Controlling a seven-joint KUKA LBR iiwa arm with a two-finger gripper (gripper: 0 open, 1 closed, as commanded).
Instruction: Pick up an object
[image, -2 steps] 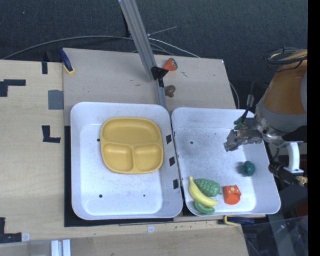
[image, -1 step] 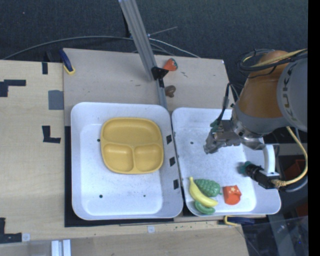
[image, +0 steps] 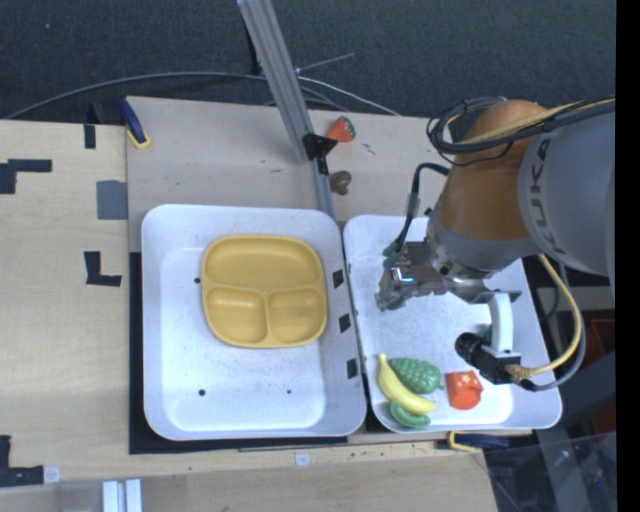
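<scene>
So the arm is reaching in from the right and its gripper (image: 395, 290) is hanging over the right bin (image: 372, 240), up toward the far-left part of it, over bare white floor. Honestly can't tell what state the gripper is in from this angle, the wrist blocks too much, and I don't see anything caught in it.

The stuff worth grabbing is all bunched along the near edge of that same bin: a yellow banana (image: 400, 388), a bumpy green thing (image: 418, 373) touching it just on the far side, another small green piece (image: 410, 418) tucked at the near rim under the banana, and a red block (image: 463, 390) just to the right of the pile. My guess is they slid or got dropped there, since they're piled up against the wall.

So relative to the gripper, the toys sit nearer to the camera and a bit right, apart from it, not under it. It would need to shift toward the near edge before coming down.

Left bin (image: 160, 300) just has a yellow divided plate (image: 265, 290) in its far half, well away from the arm. The red block looks like the easiest pick to me since it stands a little apart.
</scene>
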